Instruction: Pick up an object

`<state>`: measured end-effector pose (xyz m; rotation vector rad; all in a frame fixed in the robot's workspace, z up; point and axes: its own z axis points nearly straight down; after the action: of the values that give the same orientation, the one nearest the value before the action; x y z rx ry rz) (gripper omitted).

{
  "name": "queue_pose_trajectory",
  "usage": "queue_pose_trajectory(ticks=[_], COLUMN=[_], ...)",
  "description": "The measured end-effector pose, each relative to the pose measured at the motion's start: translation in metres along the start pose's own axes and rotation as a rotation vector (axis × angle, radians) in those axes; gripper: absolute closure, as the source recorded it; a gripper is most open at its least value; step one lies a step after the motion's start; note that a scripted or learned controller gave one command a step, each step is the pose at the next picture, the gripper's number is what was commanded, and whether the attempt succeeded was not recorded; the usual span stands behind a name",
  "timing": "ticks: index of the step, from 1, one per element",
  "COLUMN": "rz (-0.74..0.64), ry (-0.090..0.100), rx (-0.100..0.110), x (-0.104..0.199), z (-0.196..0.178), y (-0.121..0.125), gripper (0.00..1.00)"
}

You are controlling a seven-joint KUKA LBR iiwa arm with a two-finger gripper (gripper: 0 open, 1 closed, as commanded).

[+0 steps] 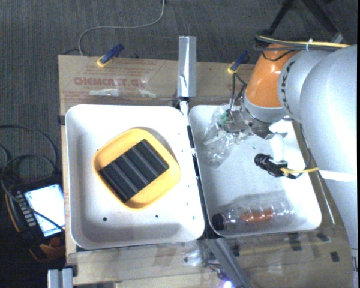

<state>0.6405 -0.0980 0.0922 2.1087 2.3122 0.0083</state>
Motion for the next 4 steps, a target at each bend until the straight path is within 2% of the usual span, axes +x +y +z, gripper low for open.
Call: queue_pose_trajectory(ticks=[1, 2, 3, 4], rz=[0.000, -0.137, -0.138, -0.076], ry=[0.005, 0.002, 0.005, 0.004], rx=[-0.004, 0.008, 0.011, 0.013], x=[0.001, 0.049, 0.051, -0.011], z=[-0.014, -0.094, -0.092, -0.072], y=[0.002, 0.017, 0.016, -0.026], gripper=[1.00, 1.00, 0.00, 0.00])
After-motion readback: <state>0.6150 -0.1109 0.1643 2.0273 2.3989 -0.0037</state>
